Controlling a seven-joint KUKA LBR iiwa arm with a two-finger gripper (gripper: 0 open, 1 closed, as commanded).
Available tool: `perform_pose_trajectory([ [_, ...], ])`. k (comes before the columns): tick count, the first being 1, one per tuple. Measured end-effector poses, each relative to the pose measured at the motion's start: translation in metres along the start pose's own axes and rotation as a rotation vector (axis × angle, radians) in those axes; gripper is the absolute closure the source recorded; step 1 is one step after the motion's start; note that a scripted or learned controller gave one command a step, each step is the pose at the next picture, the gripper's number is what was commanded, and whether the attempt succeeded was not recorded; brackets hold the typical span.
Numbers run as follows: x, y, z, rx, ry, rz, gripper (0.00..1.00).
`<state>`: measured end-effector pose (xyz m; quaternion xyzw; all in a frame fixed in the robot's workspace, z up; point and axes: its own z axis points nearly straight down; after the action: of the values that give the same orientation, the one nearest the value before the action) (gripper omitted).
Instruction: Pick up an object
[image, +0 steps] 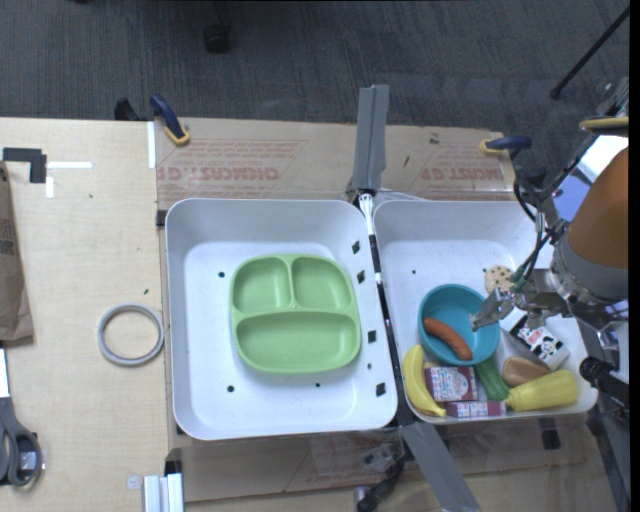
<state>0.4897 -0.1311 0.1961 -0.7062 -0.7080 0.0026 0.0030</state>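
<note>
While the arm (600, 235) reaches in from the right, its tool (497, 308) hangs low over the right bin (440, 235), just at the right rim of the blue bowl (455, 325); whether it is apart or together I cannot tell from this slanted view, and nothing can be seen held in it. Candidate objects are crowded into the near right part of that bin: an orange sausage (447, 338) lying in the bowl, a banana (420, 382) along the bowl's near left side, a small red box (452, 385), a green piece (491, 381), a yellow bottle (545, 391), a cow-patterned carton (543, 343) and a cookie (497, 277) just beyond the tool. The left bin (190, 300) carries a green divided plate (295, 312).

Crowding is the main risk. Coming down here, the tool would likely strike the bowl's rim, tipping it or sliding off, and could close on nothing. Neighbouring items touch, so a grasp may nudge two at once and hold neither.
</note>
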Motion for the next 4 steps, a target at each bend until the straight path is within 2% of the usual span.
perform_pose_trajectory([
  [1, 0.019, -0.003, 0.077, -0.024, -0.005, -0.099, 0.00],
  [2, 0.028, 0.003, 0.085, -0.053, -0.024, -0.368, 0.00],
  [3, -0.016, 0.047, 0.020, -0.003, -0.001, -0.475, 0.00],
  [4, -0.012, 0.007, 0.104, -0.016, -0.007, -0.434, 0.00],
])
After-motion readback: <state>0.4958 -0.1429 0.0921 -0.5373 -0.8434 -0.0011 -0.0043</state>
